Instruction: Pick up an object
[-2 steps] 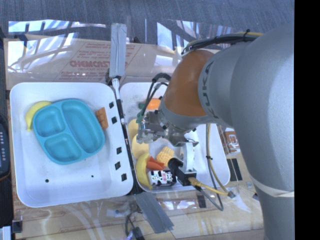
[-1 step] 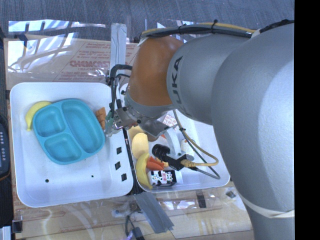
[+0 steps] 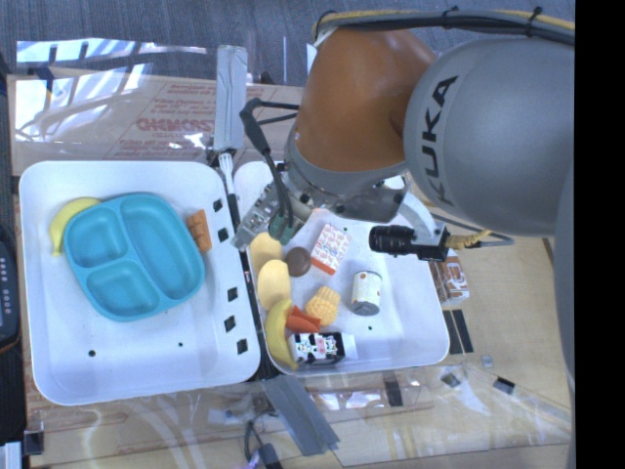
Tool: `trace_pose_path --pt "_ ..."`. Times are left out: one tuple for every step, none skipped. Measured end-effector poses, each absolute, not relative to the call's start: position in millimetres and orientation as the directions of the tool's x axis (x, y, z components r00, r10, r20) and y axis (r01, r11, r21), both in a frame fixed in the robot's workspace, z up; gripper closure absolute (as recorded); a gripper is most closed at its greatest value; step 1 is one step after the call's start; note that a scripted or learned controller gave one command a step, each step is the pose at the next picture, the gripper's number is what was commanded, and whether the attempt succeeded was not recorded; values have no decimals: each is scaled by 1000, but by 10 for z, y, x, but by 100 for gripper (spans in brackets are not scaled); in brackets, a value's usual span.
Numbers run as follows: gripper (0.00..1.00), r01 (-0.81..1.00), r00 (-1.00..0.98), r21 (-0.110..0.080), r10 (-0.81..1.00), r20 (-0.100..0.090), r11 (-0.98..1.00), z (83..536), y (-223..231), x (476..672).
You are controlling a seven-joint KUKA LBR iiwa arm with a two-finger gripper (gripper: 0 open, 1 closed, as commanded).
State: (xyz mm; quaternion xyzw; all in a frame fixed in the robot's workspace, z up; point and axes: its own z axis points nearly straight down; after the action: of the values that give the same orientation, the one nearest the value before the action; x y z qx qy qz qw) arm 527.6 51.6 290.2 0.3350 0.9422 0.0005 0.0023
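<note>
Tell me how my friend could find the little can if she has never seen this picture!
Start at the two white bins and pick the right bin, the one under the big grey robot arm. Look near its middle, just right of the yellow corn. The little can is a short, pale, round cylinder with a grey end, while its neighbours are yellow foods or flat printed packets.

Clear plastic sheet (image 3: 117,106) with red print lies behind the bins.
</note>
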Motion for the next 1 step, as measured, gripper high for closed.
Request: trace_pose_path --pt "100 665 -747 8 665 -6 747 3894 648 5066"
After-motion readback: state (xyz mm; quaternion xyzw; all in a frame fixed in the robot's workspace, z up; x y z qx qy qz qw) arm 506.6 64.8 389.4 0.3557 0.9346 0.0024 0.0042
